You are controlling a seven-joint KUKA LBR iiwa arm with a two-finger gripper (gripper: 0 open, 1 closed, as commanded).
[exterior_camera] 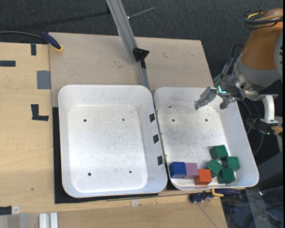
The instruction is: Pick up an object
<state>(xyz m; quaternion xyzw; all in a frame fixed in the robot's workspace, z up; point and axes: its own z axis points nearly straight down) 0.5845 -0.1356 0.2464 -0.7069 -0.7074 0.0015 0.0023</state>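
**Gripper spread above right bin, blocks clustered at lower corner**

Seen at the right of the frame: the grey arm with its orange band, reaching in over the upper right part of the right bin. Gripper poised over that bin's upper edge, jaws spread apart, nothing between them. One finger angled down and left toward the bin floor, the other shorter in view, near the bin's right rim.

Gathered in the lower right corner of the right bin, well apart from the gripper: a blue block, a pale purple block just beside it, an orange block touching the purple one's lower right. Next to these, a group of green blocks, several pressed close together, exact count hard to tell.

Left of centre: the left bin, white, speckled with dark marks, sitting side by side with the right bin. Running down from the top of the frame to the gap between the bins: a slanted metal rail with a black clamp. At upper left on the bench: a blue-and-yellow object, too small to identify.
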